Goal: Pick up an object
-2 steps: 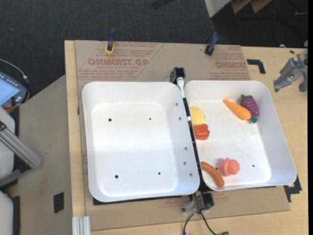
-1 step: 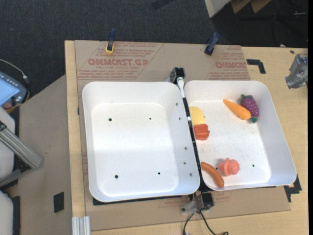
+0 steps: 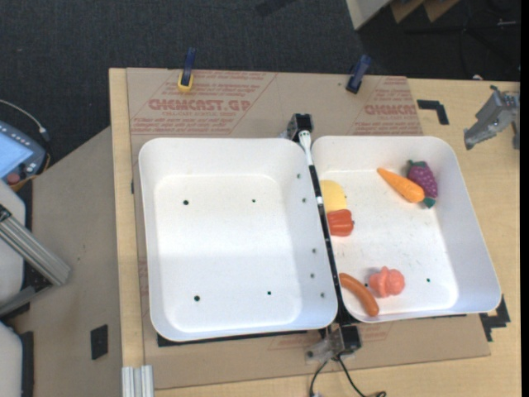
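The right bin (image 3: 463,222) holds several toy foods. An orange carrot (image 3: 401,184) lies at the back beside a purple bunch of grapes (image 3: 422,179). Against the left wall sit a yellow piece (image 3: 332,194) and a red pepper (image 3: 340,222). Near the front lie an orange-brown sausage (image 3: 359,294) and a pink-red round piece (image 3: 387,282). My gripper (image 3: 493,137) hangs at the view's right edge, beyond the bin's back right corner and over the bench, well away from the objects. It is open with nothing between its fingers.
The left bin (image 3: 165,246) adjoins the right one along a black centre divider (image 3: 317,213). Both rest on a cardboard sheet (image 3: 248,98) held by a yellow clamp (image 3: 187,76) and a blue clamp (image 3: 359,73) at the back.
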Controlling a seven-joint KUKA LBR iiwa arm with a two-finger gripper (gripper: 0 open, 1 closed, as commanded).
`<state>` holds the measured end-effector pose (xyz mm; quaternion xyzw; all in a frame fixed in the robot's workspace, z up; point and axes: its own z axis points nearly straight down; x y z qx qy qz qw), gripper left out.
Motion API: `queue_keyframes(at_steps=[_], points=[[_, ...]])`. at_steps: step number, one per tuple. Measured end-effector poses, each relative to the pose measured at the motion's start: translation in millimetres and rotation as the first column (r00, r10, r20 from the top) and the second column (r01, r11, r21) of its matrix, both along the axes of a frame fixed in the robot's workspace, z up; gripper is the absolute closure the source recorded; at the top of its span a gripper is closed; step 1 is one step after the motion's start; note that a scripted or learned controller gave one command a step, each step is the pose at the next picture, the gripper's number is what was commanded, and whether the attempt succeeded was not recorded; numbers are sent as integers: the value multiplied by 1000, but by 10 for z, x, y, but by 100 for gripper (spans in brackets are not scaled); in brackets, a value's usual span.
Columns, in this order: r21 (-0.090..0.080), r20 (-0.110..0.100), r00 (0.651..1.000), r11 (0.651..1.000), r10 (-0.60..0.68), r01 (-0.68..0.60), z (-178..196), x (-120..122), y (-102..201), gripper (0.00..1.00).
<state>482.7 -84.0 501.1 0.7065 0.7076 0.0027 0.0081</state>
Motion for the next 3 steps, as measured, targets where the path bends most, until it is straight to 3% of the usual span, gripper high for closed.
queue_keyframes(at_steps=[1,2,3], points=[[-2,5,1000,1000,1,-1,111,8,0,100],[-2,4,1000,1000,0,0,106,8,1,0],[-3,9,1000,1000,1,-1,217,16,2,100]])
